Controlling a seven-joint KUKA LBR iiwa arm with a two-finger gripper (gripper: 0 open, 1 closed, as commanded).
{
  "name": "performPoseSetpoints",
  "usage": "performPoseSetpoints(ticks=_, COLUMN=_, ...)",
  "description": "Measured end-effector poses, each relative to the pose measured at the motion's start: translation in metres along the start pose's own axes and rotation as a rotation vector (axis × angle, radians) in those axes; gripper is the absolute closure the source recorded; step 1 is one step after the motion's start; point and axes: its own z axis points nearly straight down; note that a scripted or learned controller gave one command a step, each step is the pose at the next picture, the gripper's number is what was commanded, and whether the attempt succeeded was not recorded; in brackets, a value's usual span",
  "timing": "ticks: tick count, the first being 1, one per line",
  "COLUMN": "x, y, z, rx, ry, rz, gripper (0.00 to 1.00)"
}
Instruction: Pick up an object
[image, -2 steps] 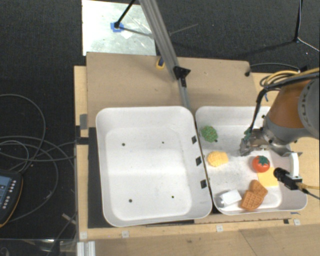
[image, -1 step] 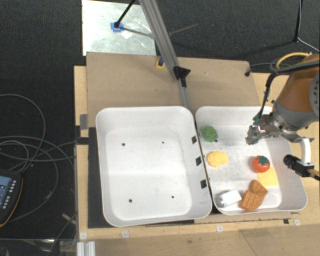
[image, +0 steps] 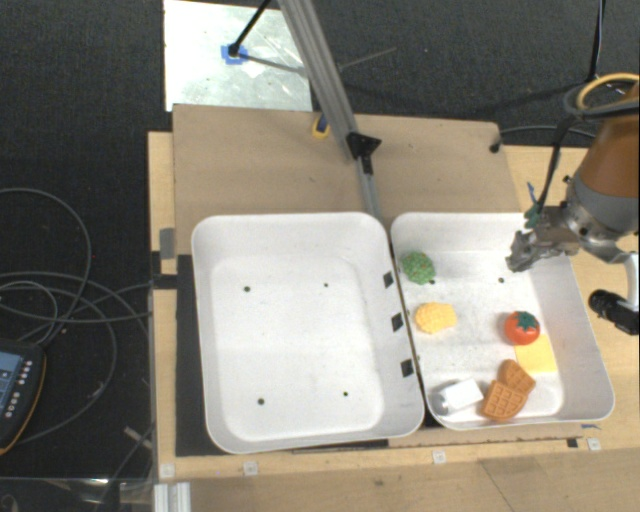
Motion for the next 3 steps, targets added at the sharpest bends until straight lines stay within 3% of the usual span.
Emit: performPoseSetpoints(ticks=3, x=0.131, y=-0.037, z=0.001, rx=0.008, ry=0.005, rz=-0.004, gripper=1.0)
